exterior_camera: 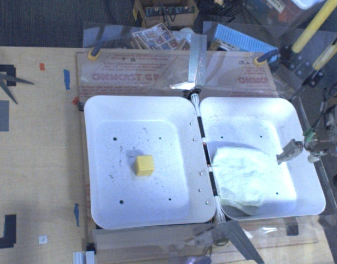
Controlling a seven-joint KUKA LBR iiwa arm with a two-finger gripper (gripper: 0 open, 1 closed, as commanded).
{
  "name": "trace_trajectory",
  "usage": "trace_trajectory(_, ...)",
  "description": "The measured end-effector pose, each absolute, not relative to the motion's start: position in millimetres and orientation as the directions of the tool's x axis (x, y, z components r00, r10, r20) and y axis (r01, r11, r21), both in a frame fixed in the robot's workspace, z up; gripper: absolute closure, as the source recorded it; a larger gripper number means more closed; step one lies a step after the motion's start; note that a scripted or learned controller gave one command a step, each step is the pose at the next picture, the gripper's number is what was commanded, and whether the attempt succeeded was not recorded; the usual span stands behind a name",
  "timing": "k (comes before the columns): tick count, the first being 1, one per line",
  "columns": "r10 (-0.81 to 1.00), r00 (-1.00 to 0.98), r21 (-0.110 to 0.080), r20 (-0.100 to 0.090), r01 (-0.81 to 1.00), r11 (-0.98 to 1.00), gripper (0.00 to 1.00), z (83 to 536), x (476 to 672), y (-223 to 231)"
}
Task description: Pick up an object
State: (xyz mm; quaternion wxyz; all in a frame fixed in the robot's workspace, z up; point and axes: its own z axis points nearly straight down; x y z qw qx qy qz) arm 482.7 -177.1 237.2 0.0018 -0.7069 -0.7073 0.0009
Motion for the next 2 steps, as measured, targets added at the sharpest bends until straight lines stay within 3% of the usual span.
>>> trace_trajectory(1, 1.000, -0.024, -0.003, 0.001, 1.000, 0.024, 0.00, 174, 488.6, -173)
trace_trajectory(2, 0.998, -0.064, 0.007, -0.003, 0.998, 0.064, 0.00, 90, 558.8, -176)
